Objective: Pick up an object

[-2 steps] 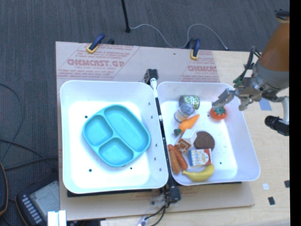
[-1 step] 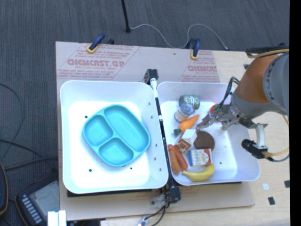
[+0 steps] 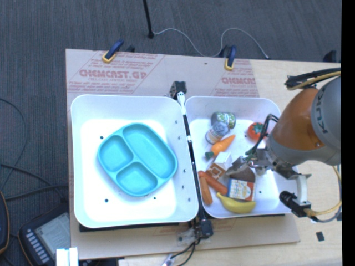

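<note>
The right bin (image 3: 268, 105) holds several toy foods: a green-labelled can (image 3: 221, 123), an orange carrot (image 3: 223, 144), a red tomato (image 3: 255, 130), a small white and brown box (image 3: 219, 165), a printed carton (image 3: 241, 189), a yellow banana (image 3: 237, 204) and a long orange-red piece (image 3: 205, 190). My gripper (image 3: 243, 169) is down in this bin, just above the carton and right of the small box. Its dark body hides what lies under it. The arm's orange band (image 3: 297, 126) covers the bin's right side.
The left bin (image 3: 83, 148) holds a blue three-compartment plate (image 3: 137, 158). A black divider bar (image 3: 187, 143) runs between the bins. Two clamps (image 3: 112, 51) (image 3: 229, 57) sit at the back edge of the board. Cables hang off the arm at the right.
</note>
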{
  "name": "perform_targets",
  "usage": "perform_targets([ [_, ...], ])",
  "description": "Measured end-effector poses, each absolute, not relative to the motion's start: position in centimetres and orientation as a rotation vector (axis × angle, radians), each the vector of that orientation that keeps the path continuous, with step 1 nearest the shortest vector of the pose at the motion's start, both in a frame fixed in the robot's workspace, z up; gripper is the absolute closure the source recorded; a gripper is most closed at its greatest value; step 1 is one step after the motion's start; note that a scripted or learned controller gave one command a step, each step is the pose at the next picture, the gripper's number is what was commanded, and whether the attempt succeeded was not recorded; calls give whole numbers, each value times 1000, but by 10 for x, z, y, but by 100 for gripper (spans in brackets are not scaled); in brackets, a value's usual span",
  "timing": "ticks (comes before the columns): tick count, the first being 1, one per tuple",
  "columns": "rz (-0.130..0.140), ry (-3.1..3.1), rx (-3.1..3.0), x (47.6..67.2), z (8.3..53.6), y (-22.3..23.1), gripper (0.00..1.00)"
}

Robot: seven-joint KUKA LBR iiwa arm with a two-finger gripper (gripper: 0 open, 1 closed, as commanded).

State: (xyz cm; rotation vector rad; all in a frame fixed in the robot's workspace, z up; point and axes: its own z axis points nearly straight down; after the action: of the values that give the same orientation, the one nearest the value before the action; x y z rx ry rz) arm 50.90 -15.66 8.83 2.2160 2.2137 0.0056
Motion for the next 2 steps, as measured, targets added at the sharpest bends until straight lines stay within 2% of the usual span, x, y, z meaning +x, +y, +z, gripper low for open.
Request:
perform_targets([
  [1,6,2213,2215,510,98,-157,100],
  [2,0,2223,2220,506,184,-84,100],
])
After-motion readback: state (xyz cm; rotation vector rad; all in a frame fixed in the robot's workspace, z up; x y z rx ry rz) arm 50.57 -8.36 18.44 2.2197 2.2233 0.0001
